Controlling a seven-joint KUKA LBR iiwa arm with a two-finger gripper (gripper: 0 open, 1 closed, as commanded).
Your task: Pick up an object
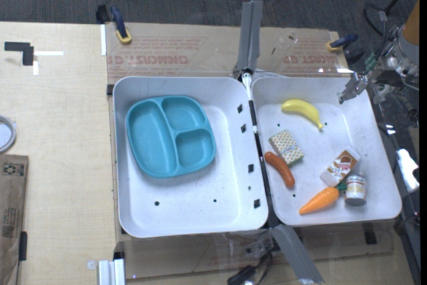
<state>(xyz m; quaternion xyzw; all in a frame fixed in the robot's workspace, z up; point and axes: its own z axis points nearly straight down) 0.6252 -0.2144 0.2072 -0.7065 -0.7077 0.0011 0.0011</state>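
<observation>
Banana (303, 111) left of end effector (352, 88)

- In my right bin a yellow banana (303, 111) lies near the far wall, curving down to the right.
- A checkered packet (286, 147) sits just above a red-orange sausage (280, 169), touching it.
- An orange carrot (319, 201) lies near the front rim, its green end by a small can (355, 189).
- A brown-white carton (339, 167) lies just above them.
</observation>
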